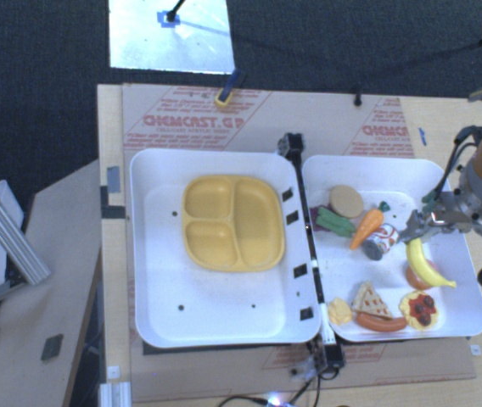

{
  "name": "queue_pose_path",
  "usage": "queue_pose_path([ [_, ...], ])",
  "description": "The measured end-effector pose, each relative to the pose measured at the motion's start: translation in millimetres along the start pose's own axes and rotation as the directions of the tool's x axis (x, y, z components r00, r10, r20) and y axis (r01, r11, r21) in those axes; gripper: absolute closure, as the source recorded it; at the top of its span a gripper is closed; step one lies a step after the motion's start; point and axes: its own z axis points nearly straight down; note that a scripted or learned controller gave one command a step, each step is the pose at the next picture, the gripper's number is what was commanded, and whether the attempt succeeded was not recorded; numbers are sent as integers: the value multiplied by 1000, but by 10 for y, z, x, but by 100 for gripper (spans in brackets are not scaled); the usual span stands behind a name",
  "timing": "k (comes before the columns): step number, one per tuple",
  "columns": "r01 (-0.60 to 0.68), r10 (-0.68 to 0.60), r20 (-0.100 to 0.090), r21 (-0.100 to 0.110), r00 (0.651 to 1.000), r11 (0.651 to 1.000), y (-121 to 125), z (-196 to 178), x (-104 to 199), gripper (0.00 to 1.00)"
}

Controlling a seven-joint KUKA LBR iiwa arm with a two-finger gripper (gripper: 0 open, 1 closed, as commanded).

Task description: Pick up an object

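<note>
White bins are set side by side; the right bin [457, 185] is taken as landmark. At its right side the gripper [417, 225] is seen, finger state undeterminable, just above the banana [424, 266] inside it.

Left bin [152, 253] white, holding a pale yellow divided plate [232, 223]. Right bin [462, 316] white, holding a tan round bun [346, 201], green pod [334, 222], orange carrot [367, 227], yellow banana [424, 264] and a red-topped pizza [421, 309]. Bench sheet [194, 121] beige with red lettering; floor dark blue.
</note>
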Motion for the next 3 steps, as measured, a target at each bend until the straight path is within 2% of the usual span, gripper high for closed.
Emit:
queue_pose_path([
  [1,4,-4,-2,0,1000,1000,300,79,367,100],
  [2,5,-5,-3,1,1000,1000,520,42,857,100],
  [3,1,-1,-1,1,1000,1000,723,99,930,100],
])
